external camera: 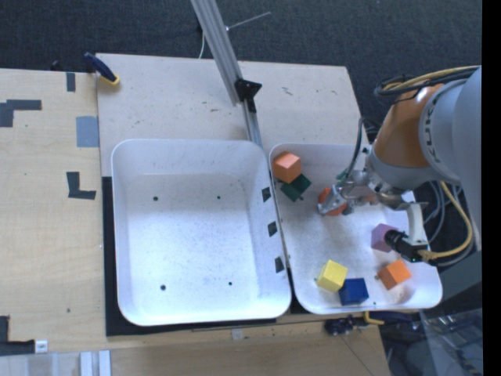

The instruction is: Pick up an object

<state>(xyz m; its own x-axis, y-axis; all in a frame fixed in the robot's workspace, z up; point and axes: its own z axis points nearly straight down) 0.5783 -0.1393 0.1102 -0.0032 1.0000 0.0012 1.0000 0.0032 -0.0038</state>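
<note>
**Gripper low in right bin, over a small reddish object**

Two white bins are seen side by side on the bench. The left bin [125, 233] fills the centre of the frame; the right bin [313, 304] sits at centre right, its rim touching the left one's.

The arm [438, 131] enters from the right edge, orange band uppermost, and is bent down into the right bin. The gripper [338, 198] is placed in the upper middle of that bin, close to the floor. A small reddish object [332, 204] is seen at the fingertips, apparently between them, but the view here is blurred and the wrist hides much of it. How wide the pincer stands cannot be told from this slant, and a firm hold cannot be confirmed.

Other things noted in the right bin:
- an orange cube [287, 165] at upper left, near the bin's corner;
- a dark green block [296, 187] just below it, touching or nearly so;
- a yellow cube [332, 276] at lower centre, with a blue cube [354, 291] just beside it on the lower right;
- a purple block [383, 236] at right, partly covered by the arm's black fitting;
- an orange block [394, 273] at lower right, near the rim.

All of these are well apart from the gripper.

A grey metal rail [221, 41] runs down from the top of the frame to the junction of the bins.
</note>
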